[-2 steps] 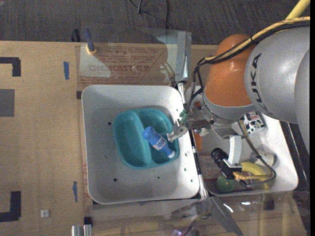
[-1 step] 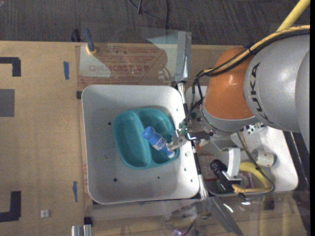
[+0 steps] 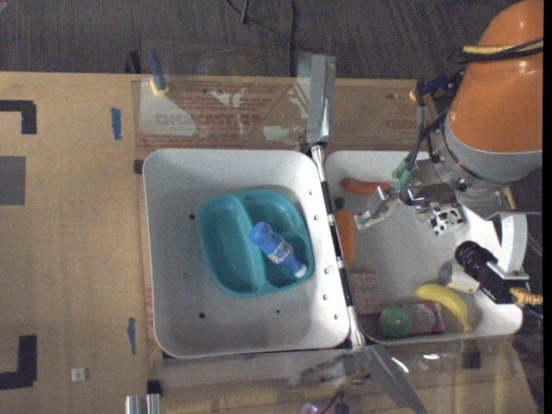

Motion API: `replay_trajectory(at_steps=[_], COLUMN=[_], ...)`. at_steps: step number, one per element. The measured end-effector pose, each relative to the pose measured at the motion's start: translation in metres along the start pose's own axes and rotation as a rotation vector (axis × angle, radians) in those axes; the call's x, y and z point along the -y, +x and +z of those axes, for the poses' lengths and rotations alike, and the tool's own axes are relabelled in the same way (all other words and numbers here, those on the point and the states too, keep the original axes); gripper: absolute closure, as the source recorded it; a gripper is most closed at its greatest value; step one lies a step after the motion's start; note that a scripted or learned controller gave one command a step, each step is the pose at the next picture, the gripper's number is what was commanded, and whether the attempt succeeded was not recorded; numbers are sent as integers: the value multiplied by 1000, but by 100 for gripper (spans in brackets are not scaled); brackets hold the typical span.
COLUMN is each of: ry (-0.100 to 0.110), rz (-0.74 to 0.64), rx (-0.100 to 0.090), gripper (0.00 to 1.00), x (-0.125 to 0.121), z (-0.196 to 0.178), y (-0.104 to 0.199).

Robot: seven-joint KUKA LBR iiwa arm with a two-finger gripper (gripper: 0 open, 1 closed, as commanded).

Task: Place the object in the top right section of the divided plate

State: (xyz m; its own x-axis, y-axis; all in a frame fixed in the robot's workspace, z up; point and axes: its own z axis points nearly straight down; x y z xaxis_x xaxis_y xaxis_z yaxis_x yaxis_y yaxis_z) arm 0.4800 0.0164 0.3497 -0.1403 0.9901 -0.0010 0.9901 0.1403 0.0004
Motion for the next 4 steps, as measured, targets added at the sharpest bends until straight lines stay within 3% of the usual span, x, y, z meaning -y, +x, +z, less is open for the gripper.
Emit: replay_trajectory(at_steps=[1,2,3,4], ry=[-2,1,1,0], rz=[-5,-191,-470,-524], rx=[2,-1,-2,-1], gripper=[100,100,100,100], x=[-1,-9,-31,4], z=[-10,77,143,165], y=[2,58,69,-25])
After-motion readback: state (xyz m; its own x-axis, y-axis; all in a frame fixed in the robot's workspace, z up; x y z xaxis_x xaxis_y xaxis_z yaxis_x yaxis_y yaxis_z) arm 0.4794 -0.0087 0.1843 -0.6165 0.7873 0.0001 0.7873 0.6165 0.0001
